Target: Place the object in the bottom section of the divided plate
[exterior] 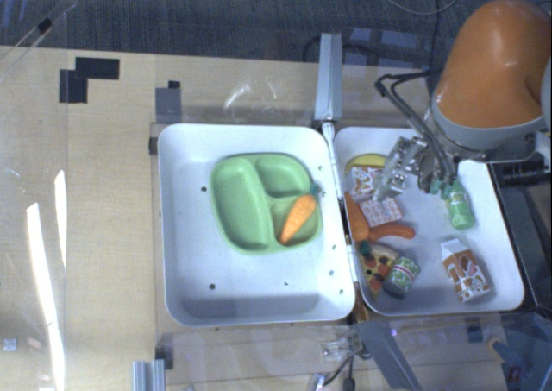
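Observation:
A green divided plate (246, 199) lies in the left bin (190, 286). An orange carrot (297, 217) rests in the plate's lower right section, tilted with its tip toward the bottom left. My gripper (405, 169) hangs over the right bin (500, 290), above a small patterned packet (379, 208) and near a yellow banana (366, 160). I see nothing between its fingers.
The right bin holds several toy foods: a sausage (392, 231), an orange stick (354, 218), a green bottle (458, 208), a small can (401, 275), a carton (464, 270) and a dark item with coloured dots (374, 255). A metal divider (328, 78) runs between the bins.

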Controlling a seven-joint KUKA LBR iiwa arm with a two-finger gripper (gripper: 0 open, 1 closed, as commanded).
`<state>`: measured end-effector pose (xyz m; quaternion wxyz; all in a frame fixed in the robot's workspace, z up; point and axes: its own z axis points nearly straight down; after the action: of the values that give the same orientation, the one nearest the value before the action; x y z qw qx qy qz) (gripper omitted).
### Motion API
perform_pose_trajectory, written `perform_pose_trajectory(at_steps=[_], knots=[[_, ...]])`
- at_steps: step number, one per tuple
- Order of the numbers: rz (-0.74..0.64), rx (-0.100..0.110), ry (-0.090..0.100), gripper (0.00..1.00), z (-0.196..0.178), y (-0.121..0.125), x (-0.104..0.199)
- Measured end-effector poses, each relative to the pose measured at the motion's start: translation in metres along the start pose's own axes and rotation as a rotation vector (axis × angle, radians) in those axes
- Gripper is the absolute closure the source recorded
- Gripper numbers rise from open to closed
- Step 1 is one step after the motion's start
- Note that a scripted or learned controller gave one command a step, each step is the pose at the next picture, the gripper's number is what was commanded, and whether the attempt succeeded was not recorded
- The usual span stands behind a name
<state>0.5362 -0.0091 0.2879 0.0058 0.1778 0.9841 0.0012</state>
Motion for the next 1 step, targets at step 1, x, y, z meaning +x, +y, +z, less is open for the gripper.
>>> perform_pose_trajectory(at_steps=[1], knots=[[-0.210, 0.000, 0.005, 1.00, 0.0996, 0.0295, -0.0128]])
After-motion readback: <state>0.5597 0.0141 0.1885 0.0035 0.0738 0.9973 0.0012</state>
